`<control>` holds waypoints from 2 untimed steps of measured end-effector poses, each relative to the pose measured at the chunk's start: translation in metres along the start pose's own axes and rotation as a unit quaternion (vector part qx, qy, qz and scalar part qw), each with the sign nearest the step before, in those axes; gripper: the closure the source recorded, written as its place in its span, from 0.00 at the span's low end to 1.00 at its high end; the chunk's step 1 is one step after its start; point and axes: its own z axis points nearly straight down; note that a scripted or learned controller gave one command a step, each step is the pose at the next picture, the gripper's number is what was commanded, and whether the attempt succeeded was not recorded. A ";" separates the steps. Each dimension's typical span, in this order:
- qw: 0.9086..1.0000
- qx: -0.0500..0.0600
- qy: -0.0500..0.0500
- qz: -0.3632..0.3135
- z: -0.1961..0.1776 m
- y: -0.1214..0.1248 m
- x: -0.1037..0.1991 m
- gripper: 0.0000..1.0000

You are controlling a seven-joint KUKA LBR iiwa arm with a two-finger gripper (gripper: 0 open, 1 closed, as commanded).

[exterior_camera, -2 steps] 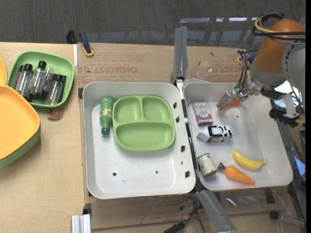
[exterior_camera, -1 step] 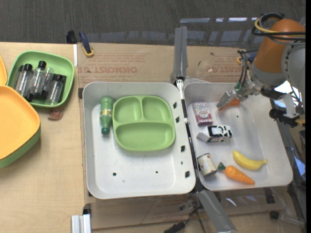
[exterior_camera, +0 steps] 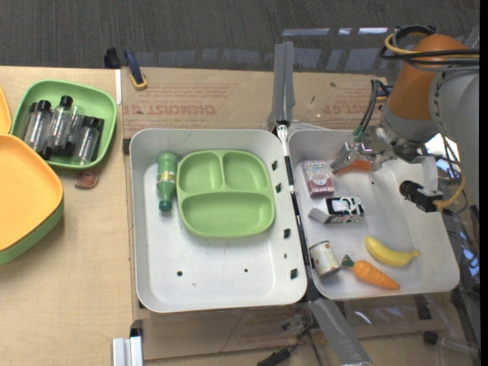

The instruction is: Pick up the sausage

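The sausage (exterior_camera: 352, 165) is a slim, reddish-orange link lying slantwise near the far edge of the right bin (exterior_camera: 435, 280), and the gripper (exterior_camera: 357, 152) sits right over it — its fingers close around the link's upper end, so it grips the sausage. Just beside it, toward the bin's left wall, lies a pink box (exterior_camera: 317, 178), with a small black-and-white carton (exterior_camera: 338, 210) nearer the middle. Along the near edge (left to right) sit a can (exterior_camera: 324, 258), a carrot (exterior_camera: 372, 274) and a banana (exterior_camera: 390, 252) — all well apart from the gripper.
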 end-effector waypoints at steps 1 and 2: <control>0.996 0.009 0.000 -0.093 0.010 0.007 0.005 0.00; 0.999 0.000 0.000 0.048 0.003 -0.019 0.010 0.00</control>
